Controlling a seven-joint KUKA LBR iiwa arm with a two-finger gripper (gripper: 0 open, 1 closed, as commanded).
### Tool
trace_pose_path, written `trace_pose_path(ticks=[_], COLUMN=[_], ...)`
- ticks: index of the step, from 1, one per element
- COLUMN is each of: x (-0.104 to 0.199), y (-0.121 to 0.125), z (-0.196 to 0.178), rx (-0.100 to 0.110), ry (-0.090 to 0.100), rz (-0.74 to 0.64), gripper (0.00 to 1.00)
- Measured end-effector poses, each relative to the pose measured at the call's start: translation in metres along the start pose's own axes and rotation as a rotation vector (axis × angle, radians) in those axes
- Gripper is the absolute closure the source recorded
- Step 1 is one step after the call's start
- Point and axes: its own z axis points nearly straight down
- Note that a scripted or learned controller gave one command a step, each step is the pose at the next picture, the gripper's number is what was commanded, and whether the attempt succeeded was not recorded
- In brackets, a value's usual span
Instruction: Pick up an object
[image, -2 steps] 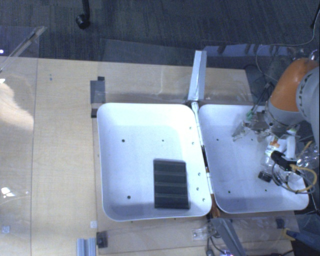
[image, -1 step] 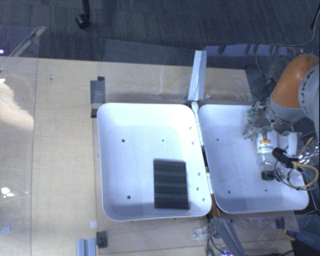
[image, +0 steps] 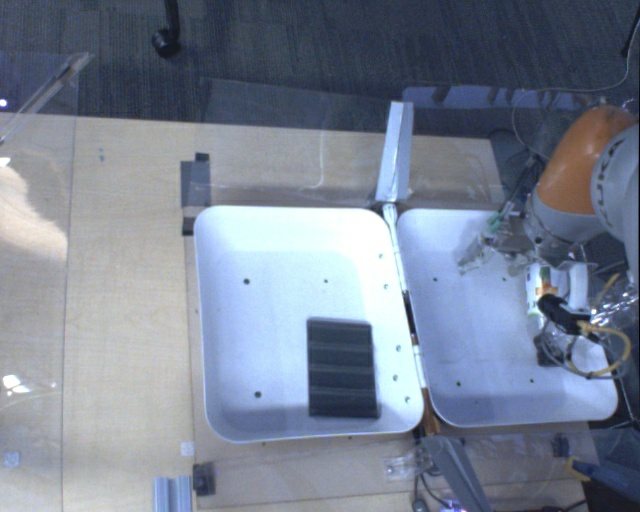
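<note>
Hand (image: 495, 245) above the right bin (image: 470, 360), black block (image: 342, 367) in the left bin (image: 235, 300).
The ribbed block lies flat near the left bin's near right corner, well apart from the hand; whether the hand is spread or pressed together cannot be told.

- The arm (image: 590, 170) is cut off by the picture's right edge, leaving its orange band and a piece of grey casing in view.
- The end effector (image: 490, 245) is small and blurred over the right bin (image: 470, 390), and its outline is hard to read.
- The arm covers that bin's right rim.
- The black ridged object (image: 342, 367) in the left bin (image: 250, 250) is too coarse to identify, perhaps a ribbed pad. Whether its near end touches the bin wall cannot be told.
- The dark dots (image: 246, 281) on both bin floors are too small to tell holes from marks.
- The table (image: 100, 350) runs off the left edge, with glare washing out its surface there.
</note>
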Motion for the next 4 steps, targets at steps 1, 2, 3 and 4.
trace_pose_path(ticks=[1, 2, 3, 4], x=[-0.032, -0.038, -0.037, -0.04], y=[0.007, -0.034, -0.034, -0.096], z=[-0.055, 0.011, 0.011, 0.009], rx=[0.008, 0.007, 0.004, 0.004], ry=[-0.012, -0.013, -0.012, -0.013], rz=[-0.191, -0.239, -0.156, -0.256], gripper=[0.0, 0.0, 0.0, 0.0])
